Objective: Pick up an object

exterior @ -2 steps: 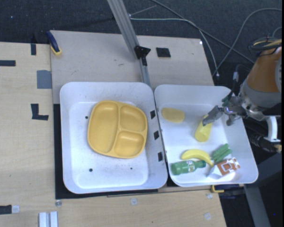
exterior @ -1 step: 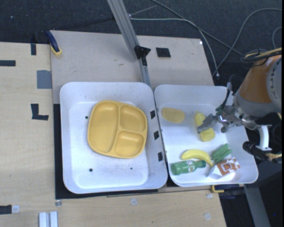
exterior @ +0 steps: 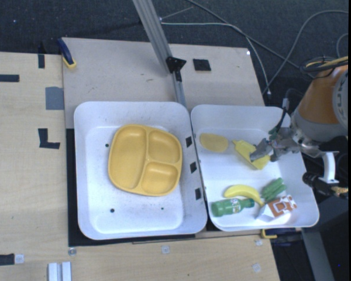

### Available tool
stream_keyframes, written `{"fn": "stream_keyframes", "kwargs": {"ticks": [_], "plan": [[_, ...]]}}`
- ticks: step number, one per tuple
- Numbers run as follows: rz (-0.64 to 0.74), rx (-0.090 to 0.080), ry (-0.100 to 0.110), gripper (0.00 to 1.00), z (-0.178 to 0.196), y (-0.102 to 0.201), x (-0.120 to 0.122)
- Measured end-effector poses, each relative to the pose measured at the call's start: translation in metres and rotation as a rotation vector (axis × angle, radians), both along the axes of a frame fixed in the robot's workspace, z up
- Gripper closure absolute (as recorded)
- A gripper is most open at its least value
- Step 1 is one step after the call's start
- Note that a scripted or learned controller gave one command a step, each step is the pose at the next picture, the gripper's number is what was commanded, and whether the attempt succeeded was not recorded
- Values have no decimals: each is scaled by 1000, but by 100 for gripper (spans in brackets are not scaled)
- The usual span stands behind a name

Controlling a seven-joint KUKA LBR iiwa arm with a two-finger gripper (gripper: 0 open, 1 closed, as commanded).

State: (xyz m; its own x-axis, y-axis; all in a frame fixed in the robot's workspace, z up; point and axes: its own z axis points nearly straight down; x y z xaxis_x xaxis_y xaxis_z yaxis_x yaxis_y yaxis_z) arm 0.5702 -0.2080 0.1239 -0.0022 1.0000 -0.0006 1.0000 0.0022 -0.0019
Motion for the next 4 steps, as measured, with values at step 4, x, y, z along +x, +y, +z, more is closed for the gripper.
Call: {"fn": "stream_keyframes", "kwargs": {"ticks": [4], "plan": [[4, 2, -1, 100, 89, 99, 30]]}}
